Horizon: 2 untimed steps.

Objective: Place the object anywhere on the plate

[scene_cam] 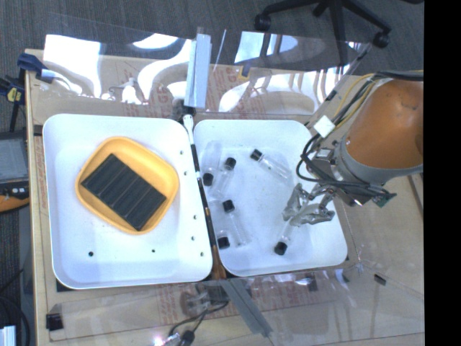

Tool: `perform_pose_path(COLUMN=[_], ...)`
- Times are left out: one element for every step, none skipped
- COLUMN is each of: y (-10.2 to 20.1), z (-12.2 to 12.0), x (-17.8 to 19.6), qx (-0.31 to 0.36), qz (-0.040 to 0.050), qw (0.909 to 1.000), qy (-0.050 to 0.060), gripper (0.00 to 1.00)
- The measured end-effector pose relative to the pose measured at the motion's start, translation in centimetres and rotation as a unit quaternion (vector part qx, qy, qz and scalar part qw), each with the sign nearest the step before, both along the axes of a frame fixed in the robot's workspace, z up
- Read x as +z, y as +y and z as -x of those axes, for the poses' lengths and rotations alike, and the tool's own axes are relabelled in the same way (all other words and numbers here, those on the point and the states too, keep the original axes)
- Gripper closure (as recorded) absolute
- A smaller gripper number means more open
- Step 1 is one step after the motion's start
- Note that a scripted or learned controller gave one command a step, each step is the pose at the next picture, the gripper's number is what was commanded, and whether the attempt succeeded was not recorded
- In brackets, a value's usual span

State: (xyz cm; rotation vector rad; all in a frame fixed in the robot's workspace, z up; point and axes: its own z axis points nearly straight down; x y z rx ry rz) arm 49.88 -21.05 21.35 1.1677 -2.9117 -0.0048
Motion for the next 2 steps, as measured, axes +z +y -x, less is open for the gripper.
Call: perform_pose_path(y=[6.1,16.2], z=[1.7,0.7], x=[-1.2,0.9], qx=[0.065,0.109], qz=[-0.0006,0.0002], qw=[0.9979,0.9941], qy=[-0.001,-0.004], gripper=[1.00,1.00])
